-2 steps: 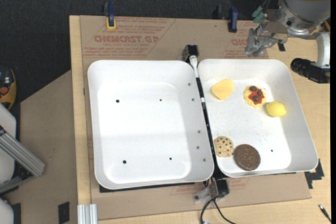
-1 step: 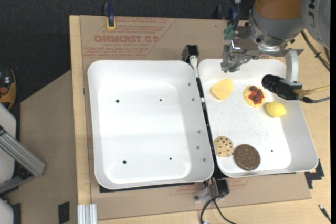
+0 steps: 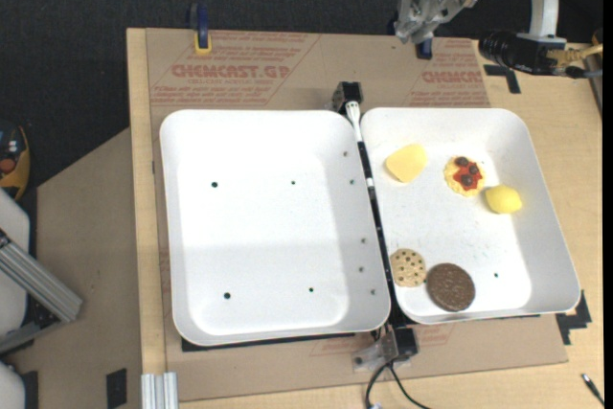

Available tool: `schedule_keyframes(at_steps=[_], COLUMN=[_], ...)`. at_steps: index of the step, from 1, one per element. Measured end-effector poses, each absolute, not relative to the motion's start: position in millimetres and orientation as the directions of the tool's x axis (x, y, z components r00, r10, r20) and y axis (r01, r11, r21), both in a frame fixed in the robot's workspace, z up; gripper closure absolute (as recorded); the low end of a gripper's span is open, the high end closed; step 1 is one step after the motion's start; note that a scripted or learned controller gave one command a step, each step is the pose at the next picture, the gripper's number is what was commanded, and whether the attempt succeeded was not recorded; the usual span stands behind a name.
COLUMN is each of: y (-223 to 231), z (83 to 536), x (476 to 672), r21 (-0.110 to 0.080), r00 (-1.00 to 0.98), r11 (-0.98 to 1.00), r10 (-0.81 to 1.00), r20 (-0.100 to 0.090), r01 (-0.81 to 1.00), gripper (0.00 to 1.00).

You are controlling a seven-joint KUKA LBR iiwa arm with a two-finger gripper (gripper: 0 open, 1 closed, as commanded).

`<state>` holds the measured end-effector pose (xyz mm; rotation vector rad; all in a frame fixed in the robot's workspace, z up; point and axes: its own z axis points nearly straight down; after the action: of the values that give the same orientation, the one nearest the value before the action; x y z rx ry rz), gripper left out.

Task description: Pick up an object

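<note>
Two shallow white bins sit side by side on a brown board, seen from above at a slant. The left bin (image 3: 259, 225) holds no objects. The right bin (image 3: 536, 235) holds five small toy foods, any of which could be the thing to pick up. A pale yellow wedge, perhaps cheese (image 3: 406, 163), lies toward eleven o'clock in that bin. A small pizza-like round with red topping (image 3: 465, 174) sits near twelve, and a yellow lemon-like lump (image 3: 503, 200) lies just beside it, toward one o'clock. A chocolate chip cookie (image 3: 408, 267) and a dark brown cookie (image 3: 450, 286) lie touching at seven o'clock, close against the wall shared with the left bin.

The gripper (image 3: 421, 22) hangs above the board at twelve o'clock, beyond the right bin's far rim, well apart from every item and holding nothing. Whether its fingers are apart or together cannot be told; they blur into the dark background.

The wedge and pizza round stand clear of walls, with open floor around them, and look easiest to approach. The two cookies crowd each other and the rim.
</note>
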<state>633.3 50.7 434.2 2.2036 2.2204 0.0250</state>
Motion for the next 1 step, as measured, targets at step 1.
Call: schedule_keyframes(at_steps=[1], y=[95.8], z=[369.6], x=[596.4], r21=[-0.008], r00=[-0.004], r11=[0.004], r10=[1.0], r20=[0.0], r01=[1.0], gripper=[1.0])
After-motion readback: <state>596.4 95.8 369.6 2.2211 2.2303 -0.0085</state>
